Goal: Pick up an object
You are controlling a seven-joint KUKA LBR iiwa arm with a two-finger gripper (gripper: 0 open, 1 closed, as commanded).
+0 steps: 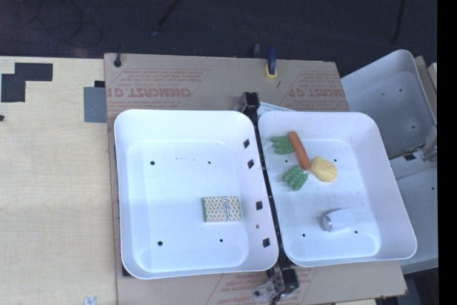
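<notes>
Claw: can't tell whether released or clenched, so nothing counts as grasped yet. Step in hand, as I judge it: choose a target & line up above it; pick not started.

Landmark = toy carrot (299, 149), lying slantwise in the right bin (389, 175), on the arm's side of the worktop (57, 182).
- Green leafy piece (283, 145): touching the carrot's upper end, on its left.
- Yellow toy, prob. corn or lemon (323, 169): touching or nearly touching the carrot's lower end, on its right.
- 2nd green leafy piece (295, 178): just below the carrot, near the yellow toy.
- Grey block (341, 218): well below & right of the carrot, alone on bare floor.
- Patterned green-white box (221, 208): far left & below the carrot, alone in the left bin (132, 153).

Doing it well:
- Skip the carrot cluster; pieces crowd each other, so a descent there prob. nudges a neighbour or closes on two.
- Best bet: the grey block. It has free space all round & sits away from the bin walls.
- Come straight down, centred, w/ the closing axis across its short side.
- Low contrast vs the white bin, so check the grip before lifting.
- Fallback: the patterned box. Also isolated, flat & easy to see, but a longer reach across both bins.
</notes>
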